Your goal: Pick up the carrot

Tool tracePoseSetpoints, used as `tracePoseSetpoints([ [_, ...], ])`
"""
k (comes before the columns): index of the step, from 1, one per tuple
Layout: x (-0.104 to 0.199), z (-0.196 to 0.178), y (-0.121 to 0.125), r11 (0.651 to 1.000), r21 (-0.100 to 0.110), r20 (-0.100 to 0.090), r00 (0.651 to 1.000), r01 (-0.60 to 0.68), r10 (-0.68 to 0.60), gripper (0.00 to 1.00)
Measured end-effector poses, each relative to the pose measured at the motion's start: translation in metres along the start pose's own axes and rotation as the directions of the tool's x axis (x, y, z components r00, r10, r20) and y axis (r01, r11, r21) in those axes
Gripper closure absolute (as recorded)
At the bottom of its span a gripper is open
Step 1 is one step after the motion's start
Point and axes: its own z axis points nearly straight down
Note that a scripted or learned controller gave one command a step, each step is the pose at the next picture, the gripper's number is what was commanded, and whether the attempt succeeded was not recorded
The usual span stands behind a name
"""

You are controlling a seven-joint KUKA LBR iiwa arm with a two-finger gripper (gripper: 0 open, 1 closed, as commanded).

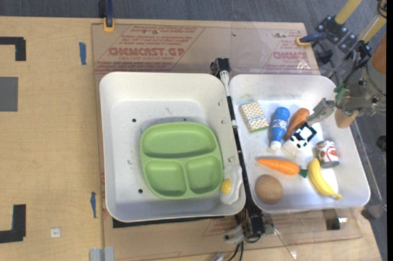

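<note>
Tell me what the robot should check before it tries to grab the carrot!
1. Carrot located: ok. The carrot lies flat in the right bin, green end pointing right.
2. Carrot's top uncovered: ok. Nothing lies on it.
3. Room for fingers: not ok. The banana sits close to its green end, and the brown round fruit is just in front.
4. Right target: cannot tell at a glance. A second orange carrot-like piece leans by the blue bottle.
5. Gripper above the carrot: not ok. The gripper is at the bin's right side, farther back, near the black-and-white cube.
6. Fingers ready: cannot tell.
</note>
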Motion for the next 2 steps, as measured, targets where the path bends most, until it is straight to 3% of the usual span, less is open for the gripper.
tracePoseSetpoints([
  [1,0.050,0.117,-0.060,0.990,0.008,-0.005,0.990,0.140,-0.140,0.00],
  [2,0.068,0.146,-0.056,1.000,-0.003,-0.001,1.000,-0.019,0.019,0.00],
])
